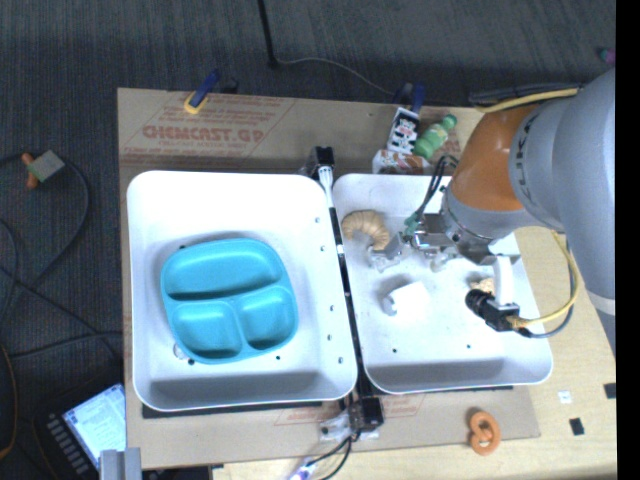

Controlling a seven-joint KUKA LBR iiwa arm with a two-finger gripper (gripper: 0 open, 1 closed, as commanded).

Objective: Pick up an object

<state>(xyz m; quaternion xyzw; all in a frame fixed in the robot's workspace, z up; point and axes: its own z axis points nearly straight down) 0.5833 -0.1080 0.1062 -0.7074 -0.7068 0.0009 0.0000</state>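
White plastic bins sit side by side on the brown counter [580, 408] in the camera view. The grey arm [570, 168], orange-banded, reaches in from the right, and its jaws hang low over the upper middle of the right bin [520, 368] — whether they stand open or closed I cannot tell, nor can I make out anything held in them.

A tan croissant-shaped piece [366, 228] lies just left of the jaws, near that bin's upper left corner. Between it and the jaws sits a small greyish thing [383, 259], too blurred to name. A white lump [404, 297] lies below the jaws, a little apart from them, and a small tan bit [482, 286] lies nearer the right wall.

The left bin [150, 268] holds a blue tray [230, 298] with three compartments.

Behind the bins the counter bears red lettering [205, 133] — "CHEMCAST GP". A printed packet [401, 134] and a green thing [434, 140] stand behind the right bin; the packet's print is too small to read. An orange ring [484, 430] lies on the counter in front of it.
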